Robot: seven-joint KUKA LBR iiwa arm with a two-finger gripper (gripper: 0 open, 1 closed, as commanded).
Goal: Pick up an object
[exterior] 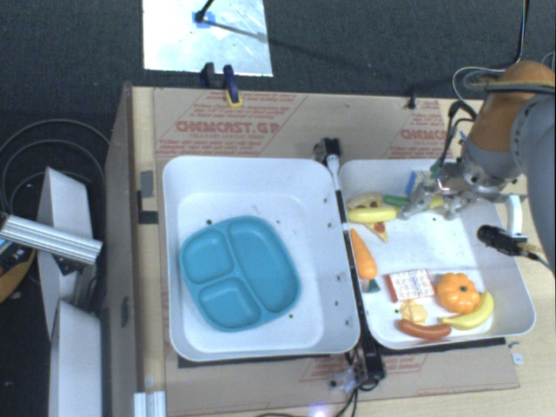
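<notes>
Carrot [363, 254] taken as ref pt. It lies lengthwise in the right bin [434, 246], close along the bin's left wall, thin end toward the view's top.

Gripper [437, 196] is up-right of the carrot, low over the right bin's far part, w/ the grey arm coming in from the right. Jaws look spread apart, nothing seen btwn them, no hold on anything.

Objs for picking, all in the same bin as the carrot:
- yellow oblong toy [372, 215]: just above the carrot's thin end, lying crosswise.
- green piece [395, 201]: up-right of the carrot, just beyond the yellow toy, near the gripper's left side.
- blue piece [413, 183]: further up-right, beside the gripper; can't tell if touching.
- red-and-white card [409, 283]: right of the carrot's thick end, near, lying flat.
- pumpkin [458, 291]: further right, past the card.
- banana [473, 314]: down-right, curled under the pumpkin, touching or nearly so.
- sausage [421, 328]: down-right of the carrot, by the bin's near wall, its tip meeting the banana's end.
- small pale chunk [414, 311]: btwn card and sausage; too small to name.

Left of the carrot, past the bins' shared wall: left bin [261, 181] w/ a blue 3-section plate [239, 272] lying flat. Both bins sit side by side on the bench [252, 115].
</notes>
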